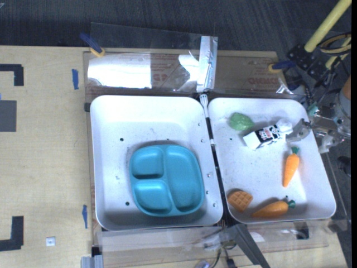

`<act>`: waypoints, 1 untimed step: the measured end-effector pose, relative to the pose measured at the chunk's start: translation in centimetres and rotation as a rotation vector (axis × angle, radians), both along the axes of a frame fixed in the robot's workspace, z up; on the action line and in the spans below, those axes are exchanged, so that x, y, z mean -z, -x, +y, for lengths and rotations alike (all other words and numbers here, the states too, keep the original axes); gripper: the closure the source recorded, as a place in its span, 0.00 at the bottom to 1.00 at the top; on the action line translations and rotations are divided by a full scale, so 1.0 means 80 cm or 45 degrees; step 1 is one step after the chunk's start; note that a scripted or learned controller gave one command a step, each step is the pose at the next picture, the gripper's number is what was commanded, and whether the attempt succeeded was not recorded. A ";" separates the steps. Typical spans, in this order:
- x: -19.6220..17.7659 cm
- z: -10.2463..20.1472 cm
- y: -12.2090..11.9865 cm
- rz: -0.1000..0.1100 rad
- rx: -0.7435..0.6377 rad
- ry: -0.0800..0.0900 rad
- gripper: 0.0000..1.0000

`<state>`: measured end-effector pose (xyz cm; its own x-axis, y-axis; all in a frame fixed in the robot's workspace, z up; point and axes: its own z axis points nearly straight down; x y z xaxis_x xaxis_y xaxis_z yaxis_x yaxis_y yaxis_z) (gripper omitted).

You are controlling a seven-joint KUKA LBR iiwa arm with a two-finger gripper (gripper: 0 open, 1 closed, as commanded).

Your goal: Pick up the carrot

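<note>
The carrot (290, 170) lies in the right bin (329, 197), near its right wall. A second carrot (271, 208) lies near the front wall, so the program may choose the wrong one. The state of the claw (312, 128) cannot be told.

two shallow white bins (111, 110), one blue divided plastic tray (166, 178), two orange toy carrots (290, 169), one green lump (241, 121), one brown waffle-like toy (240, 200), one black-and-white carton (266, 134).
</note>
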<state>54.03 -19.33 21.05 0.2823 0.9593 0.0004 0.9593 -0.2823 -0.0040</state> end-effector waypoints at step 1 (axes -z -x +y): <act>0.142 -0.006 0.002 -0.011 -0.046 -0.009 0.00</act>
<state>53.90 -19.82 9.69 0.2474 0.9689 0.0095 0.9689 -0.2474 0.0026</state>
